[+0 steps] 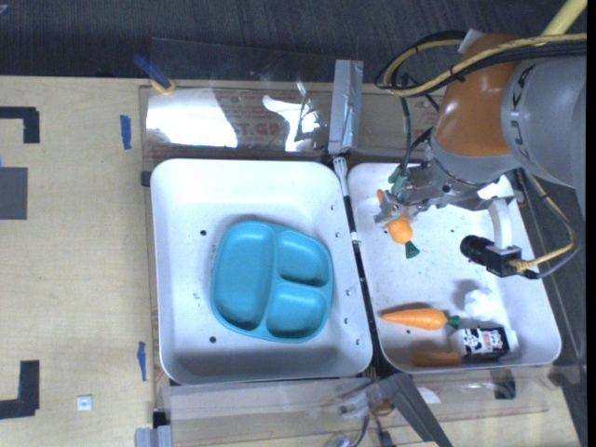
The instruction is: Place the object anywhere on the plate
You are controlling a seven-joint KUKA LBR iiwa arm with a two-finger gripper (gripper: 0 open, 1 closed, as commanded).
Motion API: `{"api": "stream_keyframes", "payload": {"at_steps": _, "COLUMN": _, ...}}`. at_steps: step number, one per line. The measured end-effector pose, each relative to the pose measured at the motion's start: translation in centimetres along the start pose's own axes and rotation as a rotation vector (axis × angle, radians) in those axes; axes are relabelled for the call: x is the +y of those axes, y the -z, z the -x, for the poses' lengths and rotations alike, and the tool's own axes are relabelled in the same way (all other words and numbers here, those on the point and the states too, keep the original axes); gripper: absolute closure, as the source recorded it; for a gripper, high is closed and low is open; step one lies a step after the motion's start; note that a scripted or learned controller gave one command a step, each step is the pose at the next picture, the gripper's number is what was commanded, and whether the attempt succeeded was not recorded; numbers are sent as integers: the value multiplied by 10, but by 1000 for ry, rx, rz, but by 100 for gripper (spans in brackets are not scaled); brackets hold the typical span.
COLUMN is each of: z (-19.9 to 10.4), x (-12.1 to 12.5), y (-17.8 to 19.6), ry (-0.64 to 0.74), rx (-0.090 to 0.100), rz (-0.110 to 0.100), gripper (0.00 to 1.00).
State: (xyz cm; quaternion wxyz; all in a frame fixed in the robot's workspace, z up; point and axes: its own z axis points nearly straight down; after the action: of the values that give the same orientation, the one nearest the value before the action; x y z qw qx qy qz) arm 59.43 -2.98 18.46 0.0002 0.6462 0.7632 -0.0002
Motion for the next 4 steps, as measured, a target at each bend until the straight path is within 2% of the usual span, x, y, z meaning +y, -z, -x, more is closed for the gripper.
{"api": "stream_keyframes", "payload": {"at_steps": 1, "z": -78, "x": -21, "y": 26, "ry": -78, "rx": 3, "rz": -1, "gripper": 100}}
{"api": "stream_keyframes", "payload": {"at_steps": 2, "z": -76, "x": -22, "y": 25, "ry": -81, "rx": 2, "rz": -3, "gripper": 0}}
{"api": "stream_keyframes", "payload": {"at_steps": 3, "z": -76, "x": -21, "y": 36, "ry": -79, "rx": 2, "rz": 0, "gripper": 100}}
{"api": "stream_keyframes", "payload": {"at_steps": 4, "z": -41, "x": -59, "y": 47, "ry": 45, "rx": 1, "rz": -2, "gripper": 100}}
